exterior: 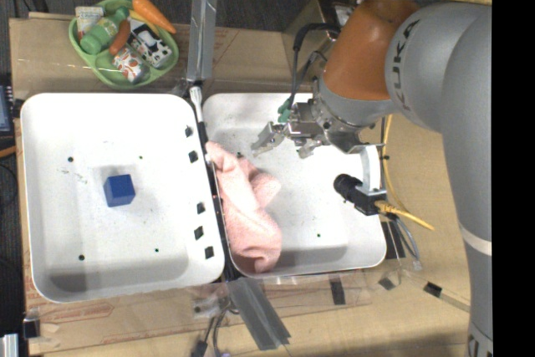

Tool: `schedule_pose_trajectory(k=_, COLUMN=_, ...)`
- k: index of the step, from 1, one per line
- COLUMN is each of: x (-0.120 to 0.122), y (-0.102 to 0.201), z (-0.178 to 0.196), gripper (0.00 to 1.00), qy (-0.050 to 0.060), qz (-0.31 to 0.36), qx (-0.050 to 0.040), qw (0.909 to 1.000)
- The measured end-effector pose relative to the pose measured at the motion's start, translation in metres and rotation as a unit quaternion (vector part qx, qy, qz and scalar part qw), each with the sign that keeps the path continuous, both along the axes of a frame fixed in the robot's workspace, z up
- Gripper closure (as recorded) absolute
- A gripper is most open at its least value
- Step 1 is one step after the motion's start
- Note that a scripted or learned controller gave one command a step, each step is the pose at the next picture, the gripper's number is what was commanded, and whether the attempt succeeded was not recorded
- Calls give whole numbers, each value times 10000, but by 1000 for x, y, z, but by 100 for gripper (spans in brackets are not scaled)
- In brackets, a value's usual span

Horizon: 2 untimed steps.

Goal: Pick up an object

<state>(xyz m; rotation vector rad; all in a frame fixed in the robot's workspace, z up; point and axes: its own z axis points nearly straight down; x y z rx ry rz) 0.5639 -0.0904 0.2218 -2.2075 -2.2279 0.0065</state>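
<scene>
One crumpled pink cloth (244, 213) is seen below-left of the two-finger gripper (280, 138), long axis running down-frame; fingers spread, nothing held.

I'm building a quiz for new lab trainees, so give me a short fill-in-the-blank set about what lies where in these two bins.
1. The blue cube lies in the ____ bin as the camera sees it.
2. The cloth in the other bin is ____ in colour.
3. The gripper hovers over the bin that holds the ____.
4. The green bowl of toy food sits beyond the ____ bin.

Missing words: left; pink; cloth; left
</scene>
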Motion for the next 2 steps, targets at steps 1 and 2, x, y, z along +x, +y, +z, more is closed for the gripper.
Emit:
schedule_pose_trajectory(k=1, x=-18, y=-9, z=-123, gripper=0, qy=1, qz=50, qx=0, qw=10000)
schedule_pose_trajectory(k=2, x=-17, y=-9, z=-113, gripper=100, qy=5, qz=70, qx=-4, qw=10000)
